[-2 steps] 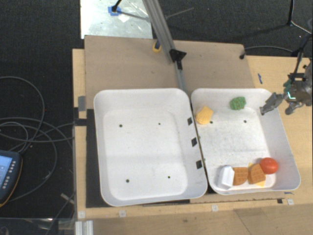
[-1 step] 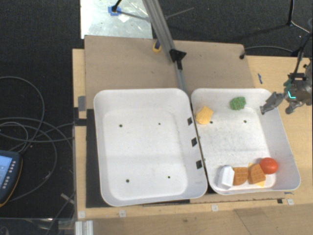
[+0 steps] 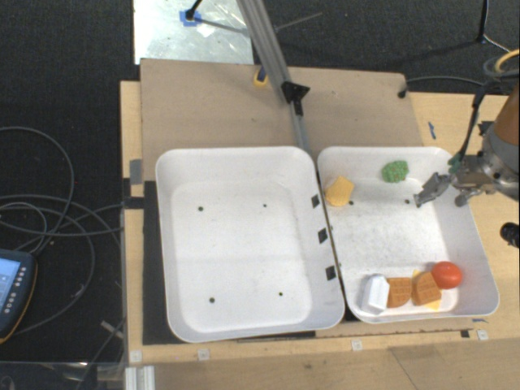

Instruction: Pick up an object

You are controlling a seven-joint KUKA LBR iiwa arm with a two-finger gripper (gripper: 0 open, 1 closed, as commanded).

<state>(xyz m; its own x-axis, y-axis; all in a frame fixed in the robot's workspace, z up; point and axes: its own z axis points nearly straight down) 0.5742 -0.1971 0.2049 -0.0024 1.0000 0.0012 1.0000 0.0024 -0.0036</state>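
Note:
The right bin (image 3: 471, 242) holds several small objects. A yellow block (image 3: 340, 190) lies by its left wall and a green lump (image 3: 395, 171) sits near its far edge. Along the front edge are a white cylinder (image 3: 374, 292), two orange-brown pieces (image 3: 412, 289) and a red ball (image 3: 446, 275). My gripper (image 3: 444, 195) hangs over the right bin's far right part, right of the green lump and apart from it. Its fingers are spread open with nothing between them.
The left bin (image 3: 175, 242) sits beside the right one, joined by black clips along the shared wall. A grey pole (image 3: 268, 43) slants across the back of the bench. Cables and a pendant (image 3: 12, 287) lie on the floor at left.

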